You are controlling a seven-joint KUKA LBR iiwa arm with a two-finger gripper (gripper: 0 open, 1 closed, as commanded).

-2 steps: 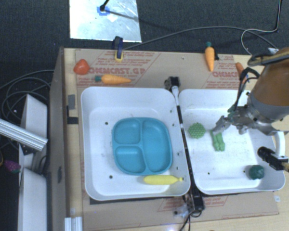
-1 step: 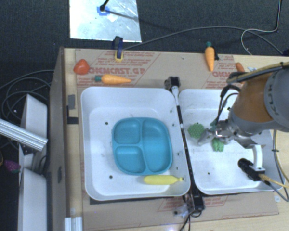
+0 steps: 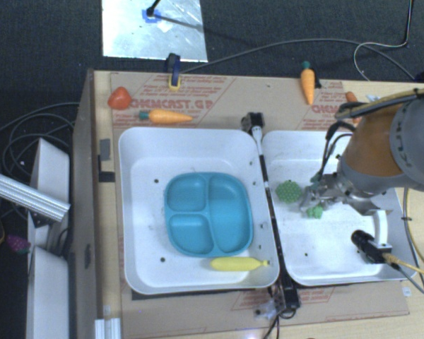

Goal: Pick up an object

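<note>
Green object [image 3: 289,191]: you see it lying in the right bin [image 3: 297,263], near the divider.
Pincer [image 3: 315,205]: it sits low just right of that green object; you cannot tell its state.
Left bin [image 3: 138,154]: you have a blue divided plate [image 3: 208,213] and a yellow banana [image 3: 237,263] below it.
Surface [image 3: 219,94]: carrots [image 3: 168,116] lie behind the bins.

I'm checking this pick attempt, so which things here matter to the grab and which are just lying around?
In play:
- hand, low in the right bin
- green bumpy ball beside it
- small green piece under it

Lying about:
- blue divided plate and yellow banana, left bin
- two toy carrots and a tomato behind the bins
</note>
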